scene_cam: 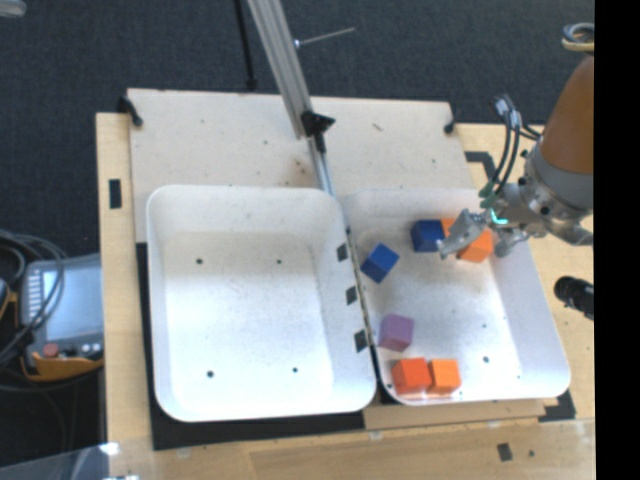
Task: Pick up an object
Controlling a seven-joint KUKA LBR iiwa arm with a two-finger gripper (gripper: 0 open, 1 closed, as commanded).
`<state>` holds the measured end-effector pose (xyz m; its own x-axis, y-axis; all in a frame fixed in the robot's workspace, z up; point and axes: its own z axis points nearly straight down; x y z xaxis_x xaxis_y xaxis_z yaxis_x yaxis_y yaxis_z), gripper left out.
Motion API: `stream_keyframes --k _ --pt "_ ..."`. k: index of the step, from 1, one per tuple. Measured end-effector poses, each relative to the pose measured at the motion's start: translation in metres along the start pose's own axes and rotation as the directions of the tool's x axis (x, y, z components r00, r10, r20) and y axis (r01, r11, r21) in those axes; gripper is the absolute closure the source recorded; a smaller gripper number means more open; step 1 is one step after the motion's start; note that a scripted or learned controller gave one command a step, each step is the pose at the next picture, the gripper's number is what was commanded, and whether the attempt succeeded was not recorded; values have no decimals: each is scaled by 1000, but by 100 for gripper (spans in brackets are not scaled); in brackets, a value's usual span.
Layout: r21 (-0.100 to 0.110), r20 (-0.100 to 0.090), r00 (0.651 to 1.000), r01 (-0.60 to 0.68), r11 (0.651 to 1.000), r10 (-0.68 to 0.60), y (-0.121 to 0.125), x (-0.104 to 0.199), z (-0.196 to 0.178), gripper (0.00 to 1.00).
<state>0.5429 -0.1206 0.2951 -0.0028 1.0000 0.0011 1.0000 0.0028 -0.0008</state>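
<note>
Camera view: gripper point(470, 240), fingers closed on an orange block point(478, 246), near the right bin's point(530, 318) far wall.

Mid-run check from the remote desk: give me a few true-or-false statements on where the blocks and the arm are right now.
1. All the blocks lie in the right bin. True.
2. The purple block sits in the left bin. False: it lies in the right bin, above the two orange blocks.
3. Two orange blocks lie side by side at the right bin's near edge. True.
4. The gripper hangs over the left bin. False: it is over the right bin's far part, next to an orange block.
5. There are two blue blocks, and. True.
</note>
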Motion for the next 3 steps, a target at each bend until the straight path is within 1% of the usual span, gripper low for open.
stream_keyframes --k 1,2,3 --pt "-2 1 1000 -2 1000 2 0 0 -1 0" --pt "2 2 1000 -5 1000 5 5 -9 55 0" --pt "2 2 1000 -8 1000 8 11 -5 111 0"
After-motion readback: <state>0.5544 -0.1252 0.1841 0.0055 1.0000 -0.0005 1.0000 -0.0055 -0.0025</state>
